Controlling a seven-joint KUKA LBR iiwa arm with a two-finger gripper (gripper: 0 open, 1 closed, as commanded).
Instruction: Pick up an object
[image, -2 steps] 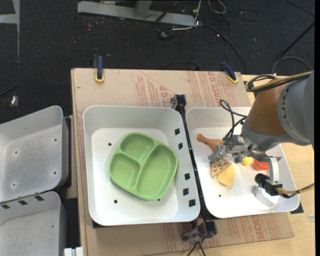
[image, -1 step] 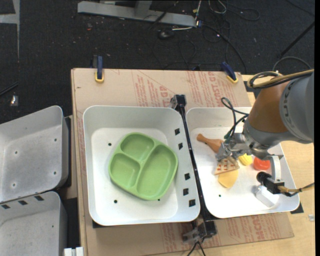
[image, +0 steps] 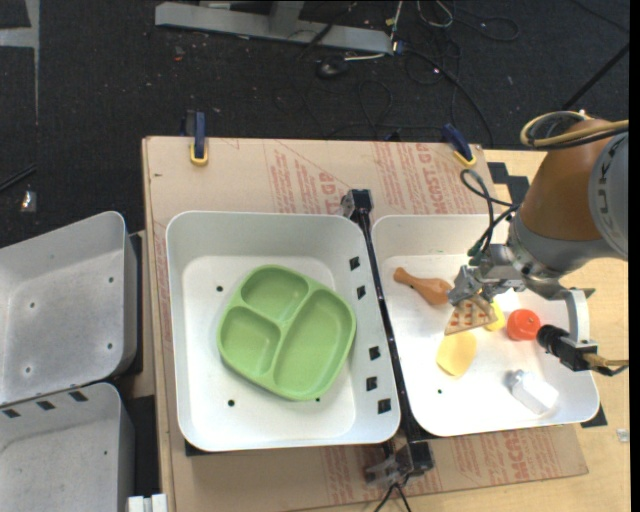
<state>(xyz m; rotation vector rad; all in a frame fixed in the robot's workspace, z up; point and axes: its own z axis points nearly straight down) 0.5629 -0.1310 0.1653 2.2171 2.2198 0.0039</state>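
Cardboard-covered worktop (image: 300, 160), two white bins. Pincer (image: 478, 293) is lowered into the right bin (image: 440, 415), right over the waffle piece (image: 470, 319); spread or pressed together can't be told. Nothing looks lifted yet, so the pick seems barely started. Green plate (image: 288, 330) is left in the other bin.

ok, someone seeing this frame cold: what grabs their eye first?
Probably the green divided plate, lying alone in the left bin. Next the arm's hand, low in the right bin over a small cluster: a brown drumstick-shaped toy, a waffle-patterned piece, a yellow slice and an orange ball. A small white object lies apart, near that bin's front corner.
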